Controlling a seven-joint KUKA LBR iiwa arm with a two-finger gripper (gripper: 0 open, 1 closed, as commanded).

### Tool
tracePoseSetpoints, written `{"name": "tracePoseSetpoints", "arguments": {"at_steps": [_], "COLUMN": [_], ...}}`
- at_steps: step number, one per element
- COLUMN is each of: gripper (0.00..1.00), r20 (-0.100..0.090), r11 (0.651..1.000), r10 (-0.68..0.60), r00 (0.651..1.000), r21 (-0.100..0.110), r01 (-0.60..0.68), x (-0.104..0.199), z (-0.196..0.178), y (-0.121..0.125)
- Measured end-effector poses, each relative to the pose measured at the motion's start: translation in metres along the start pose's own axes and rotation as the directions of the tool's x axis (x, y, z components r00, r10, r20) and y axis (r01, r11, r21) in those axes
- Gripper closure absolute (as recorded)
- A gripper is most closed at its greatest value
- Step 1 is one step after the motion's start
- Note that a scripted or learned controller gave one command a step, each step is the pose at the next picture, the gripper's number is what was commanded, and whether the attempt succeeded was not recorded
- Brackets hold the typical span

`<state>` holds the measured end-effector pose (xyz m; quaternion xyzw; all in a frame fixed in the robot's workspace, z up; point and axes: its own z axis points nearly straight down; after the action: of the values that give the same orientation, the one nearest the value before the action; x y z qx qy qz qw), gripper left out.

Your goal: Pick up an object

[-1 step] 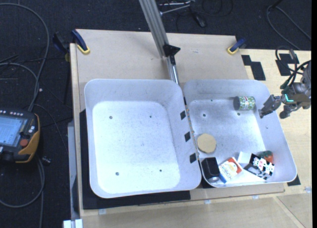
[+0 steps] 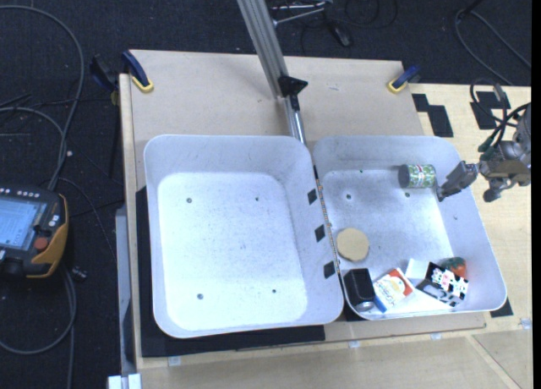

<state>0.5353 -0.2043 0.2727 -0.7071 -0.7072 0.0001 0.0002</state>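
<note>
Right bin [image 2: 473, 235] holds green can [image 2: 418, 176] at 1 o'clock, tan disc [image 2: 353, 244], small packets at 5, jaws [image 2: 473, 180] apart, empty, at its 2 o'clock rim.

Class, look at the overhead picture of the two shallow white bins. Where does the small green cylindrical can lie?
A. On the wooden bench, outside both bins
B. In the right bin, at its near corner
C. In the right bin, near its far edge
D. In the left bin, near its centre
C: the small green cylindrical can lies on its side in the right shallow white bin, up by the far rim, close to the arm's gripper.
</note>
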Motion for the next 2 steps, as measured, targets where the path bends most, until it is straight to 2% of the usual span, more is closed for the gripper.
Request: {"name": "tracePoseSetpoints", "arguments": {"at_steps": [2], "gripper": [0.0], "r20": [-0.001], "r11": [1.0], "r10": [0.0], "r00": [1.0], "r21": [0.003], "r01": [0.0], "x": [0.009], "z": [0.093], "y": [0.003]}}
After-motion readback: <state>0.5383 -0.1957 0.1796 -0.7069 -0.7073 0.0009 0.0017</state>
